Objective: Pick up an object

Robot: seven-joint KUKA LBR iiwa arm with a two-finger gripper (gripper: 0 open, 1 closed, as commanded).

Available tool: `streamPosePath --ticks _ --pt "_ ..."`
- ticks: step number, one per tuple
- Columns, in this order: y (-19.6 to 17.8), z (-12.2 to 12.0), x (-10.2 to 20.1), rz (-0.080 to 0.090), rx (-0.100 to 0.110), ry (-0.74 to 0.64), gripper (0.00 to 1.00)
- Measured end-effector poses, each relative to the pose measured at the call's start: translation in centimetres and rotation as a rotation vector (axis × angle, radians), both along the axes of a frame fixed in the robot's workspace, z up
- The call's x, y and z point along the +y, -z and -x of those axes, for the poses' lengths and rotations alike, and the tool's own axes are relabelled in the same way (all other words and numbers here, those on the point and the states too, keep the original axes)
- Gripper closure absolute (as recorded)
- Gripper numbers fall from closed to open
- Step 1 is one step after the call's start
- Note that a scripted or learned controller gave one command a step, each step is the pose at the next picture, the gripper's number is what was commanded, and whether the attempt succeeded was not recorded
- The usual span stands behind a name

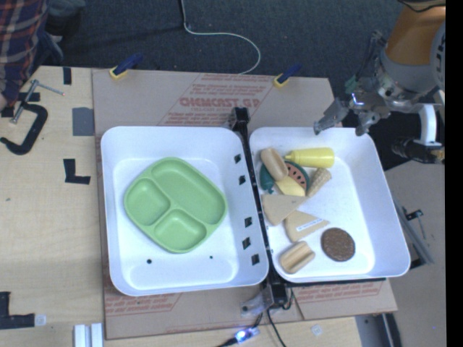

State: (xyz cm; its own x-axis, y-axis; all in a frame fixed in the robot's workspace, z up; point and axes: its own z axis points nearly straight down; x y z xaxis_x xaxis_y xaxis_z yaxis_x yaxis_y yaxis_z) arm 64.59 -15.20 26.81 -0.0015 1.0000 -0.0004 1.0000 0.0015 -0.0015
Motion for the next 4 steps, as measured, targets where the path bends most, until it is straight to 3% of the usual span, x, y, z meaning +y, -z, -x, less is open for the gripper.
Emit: streamPosePath --ticks 1,2,3,4 --pt "10.1 5.1 5.4 -0.004 0.013 -0.002 0.00" --pt "18.8 6.4 5.8 0.000 0.002 0.000 0.00" --pt "17.3 6.3 5.8 0.001 -0.001 -0.001 1.00" --pt "7.9 14.3 10.0 -0.003 -0.001 -0.002 1.00"
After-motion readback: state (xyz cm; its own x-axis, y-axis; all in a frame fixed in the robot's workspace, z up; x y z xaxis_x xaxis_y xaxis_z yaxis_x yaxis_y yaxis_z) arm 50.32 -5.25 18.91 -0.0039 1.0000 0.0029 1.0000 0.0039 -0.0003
